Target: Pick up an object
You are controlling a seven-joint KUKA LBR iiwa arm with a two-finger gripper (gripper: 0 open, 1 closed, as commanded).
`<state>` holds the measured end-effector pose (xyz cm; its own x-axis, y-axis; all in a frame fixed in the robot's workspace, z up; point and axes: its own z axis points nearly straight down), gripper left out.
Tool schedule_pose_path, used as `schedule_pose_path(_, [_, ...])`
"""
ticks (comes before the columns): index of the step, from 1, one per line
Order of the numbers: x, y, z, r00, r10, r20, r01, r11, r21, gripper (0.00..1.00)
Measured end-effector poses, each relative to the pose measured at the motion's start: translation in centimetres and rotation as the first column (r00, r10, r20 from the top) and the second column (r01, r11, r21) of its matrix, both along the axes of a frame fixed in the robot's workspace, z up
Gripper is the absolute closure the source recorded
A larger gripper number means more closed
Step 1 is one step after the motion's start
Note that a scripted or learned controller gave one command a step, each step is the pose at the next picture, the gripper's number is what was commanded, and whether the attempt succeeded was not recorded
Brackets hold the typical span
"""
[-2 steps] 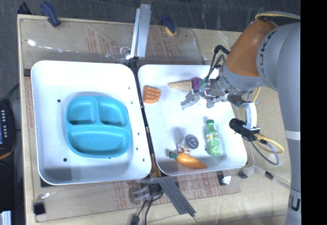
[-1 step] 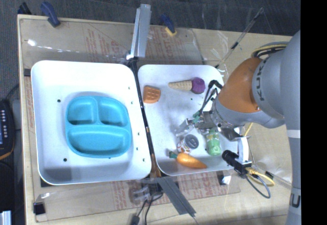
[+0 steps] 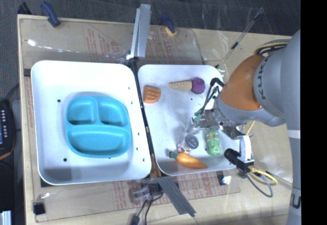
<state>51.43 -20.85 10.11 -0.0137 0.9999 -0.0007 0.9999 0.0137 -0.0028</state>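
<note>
arm point(image 3: 250, 91) – bent low over right bin point(image 3: 163, 116) | jaws point(image 3: 200, 126) – beside green bottle point(image 3: 213, 143), state unclear

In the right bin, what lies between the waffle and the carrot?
Bare white floor of the right bin separates the waffle from the carrot, as the camera view shows.

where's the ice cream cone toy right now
In the camera view, the ice cream cone toy lies on its side near the far edge of the right bin, just right of the orange waffle toy and left of the arm's wrist.
</note>
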Motion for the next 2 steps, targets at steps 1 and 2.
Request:
schedule_pose_path(1, [3.32, 2.95, 12.05, 1.000, -0.004, 0.004, 0.004, 1.000, 0.000, 1.00])
schedule_pose_path(2, [3.32, 2.95, 12.03, 1.000, -0.004, 0.004, 0.004, 1.000, 0.001, 0.00])
